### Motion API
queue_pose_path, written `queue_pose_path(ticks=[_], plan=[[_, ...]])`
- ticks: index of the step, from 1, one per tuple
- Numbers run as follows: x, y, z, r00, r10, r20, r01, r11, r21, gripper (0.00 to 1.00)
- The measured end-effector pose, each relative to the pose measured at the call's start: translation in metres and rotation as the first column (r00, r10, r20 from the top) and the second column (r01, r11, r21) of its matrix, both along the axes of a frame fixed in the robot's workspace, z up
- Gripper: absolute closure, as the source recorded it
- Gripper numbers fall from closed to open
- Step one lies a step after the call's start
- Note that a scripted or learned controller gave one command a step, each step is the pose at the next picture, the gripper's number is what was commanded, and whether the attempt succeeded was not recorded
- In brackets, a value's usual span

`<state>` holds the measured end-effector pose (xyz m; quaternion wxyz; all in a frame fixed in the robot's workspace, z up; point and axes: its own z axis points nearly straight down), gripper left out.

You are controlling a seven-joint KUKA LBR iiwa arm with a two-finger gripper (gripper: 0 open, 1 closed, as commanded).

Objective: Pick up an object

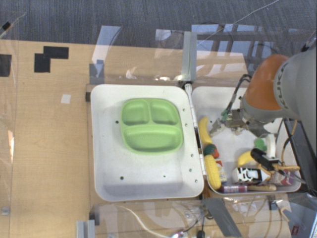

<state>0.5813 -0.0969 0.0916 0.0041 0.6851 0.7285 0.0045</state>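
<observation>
Wooden and pale, the surface (44,148) spreads under everything, with black squares marked near its far left corner and clear panels standing along its far side. On it sit two shallow white bins, side by side and touching along a shared rim.

Largest of the two as I see it is the left bin (106,177). It holds one thing, a green divided plate (151,125), lying flat toward the far half of the bin, with two small compartments on the far side and one wide compartment on the near side.

Next comes my own arm, grey with the orange band (265,86), reaching in from the right over the right bin (210,100). My pincer (224,123) hangs low over the middle of that bin, pointing left; how far it is open I cannot tell, and I see nothing between its tips.

Things to pick lie crowded in the near half of the right bin. A yellow banana (203,130) lies along the left wall, just beside my pincer. Nearer the camera along the same wall sits a small red and green piece (210,150), then a yellow corn cob (213,168). In the near right corner lie a second yellow piece (245,157), a black and white item (247,174), a green piece (259,144) and a long thin stick (250,188) against the near wall.
</observation>
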Motion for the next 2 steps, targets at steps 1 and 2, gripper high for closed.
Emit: queue_pose_path(ticks=[1,2], plan=[[-0.024,-0.060,0.046,0.965,-0.261,-0.008,0.261,0.965,-0.001,0.00],[-0.089,-0.055,0.000,0.988,-0.153,0.005,0.153,0.988,0.000,0.00]])
